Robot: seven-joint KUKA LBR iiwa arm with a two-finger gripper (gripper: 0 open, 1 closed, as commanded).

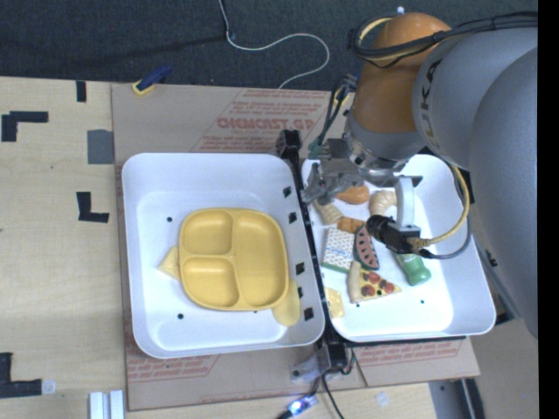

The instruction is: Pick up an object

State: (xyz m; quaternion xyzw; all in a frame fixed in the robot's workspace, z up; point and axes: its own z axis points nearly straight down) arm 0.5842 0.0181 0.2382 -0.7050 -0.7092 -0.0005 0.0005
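- Your pincer [336, 184] is low at the right bin's [454, 317] far-left corner; I can't tell how it is set.
- Toy food lies just beside it: bread roll [327, 212] beneath, watermelon slice [366, 250] and pizza slice [370, 283] nearer you.
- Pick one piece, centre over it, and drop straight down.

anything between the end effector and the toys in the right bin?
Nothing visible blocks it. The end effector sits low over the back left corner of the right white bin, beside the tan bread-like toys. The pizza slice toy and watermelon slice toy lie nearer the front, uncovered.
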